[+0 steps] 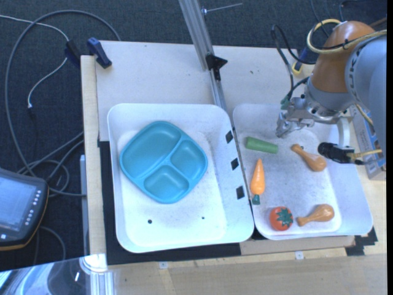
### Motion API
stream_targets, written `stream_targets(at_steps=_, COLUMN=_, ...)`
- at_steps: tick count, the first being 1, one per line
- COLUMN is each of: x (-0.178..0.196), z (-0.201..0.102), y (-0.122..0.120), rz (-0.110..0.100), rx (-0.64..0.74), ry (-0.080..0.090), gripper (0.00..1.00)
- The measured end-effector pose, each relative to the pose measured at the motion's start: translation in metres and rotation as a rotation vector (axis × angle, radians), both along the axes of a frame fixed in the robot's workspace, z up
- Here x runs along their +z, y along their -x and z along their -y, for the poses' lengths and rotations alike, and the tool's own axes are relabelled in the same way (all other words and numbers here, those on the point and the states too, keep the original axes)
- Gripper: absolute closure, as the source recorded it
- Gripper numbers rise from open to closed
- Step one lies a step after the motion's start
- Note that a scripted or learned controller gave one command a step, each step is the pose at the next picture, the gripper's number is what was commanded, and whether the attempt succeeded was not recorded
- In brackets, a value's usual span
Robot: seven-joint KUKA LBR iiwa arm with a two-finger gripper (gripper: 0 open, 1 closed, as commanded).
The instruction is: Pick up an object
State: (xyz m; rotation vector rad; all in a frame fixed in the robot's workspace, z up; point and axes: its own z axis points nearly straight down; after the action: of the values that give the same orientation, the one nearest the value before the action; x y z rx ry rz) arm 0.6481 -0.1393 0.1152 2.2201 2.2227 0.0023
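Note:
The right bin (344,226) holds a green cucumber piece (261,144), an orange carrot (258,176), a red tomato (281,218) and two tan drumsticks, one (309,157) near the bin's middle right and one (317,214) near the front. My gripper (287,126) hangs over the bin's far part, just above and right of the cucumber piece, its fingers pointing down. Nothing shows between them.
The left bin (129,226) holds a blue sectioned plate (163,161). A metal pole (193,20) slants in from the top to the divide between the bins. Cables lie on the dark floor at left, and a blue clamp (98,51) sits at the bench's far left corner.

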Motion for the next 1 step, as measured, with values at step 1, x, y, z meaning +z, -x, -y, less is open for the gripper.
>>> stream_targets(at_steps=1, x=0.0604, z=-0.0033, y=0.0009, rz=0.001, rx=0.000, ry=0.001, gripper=1.00)
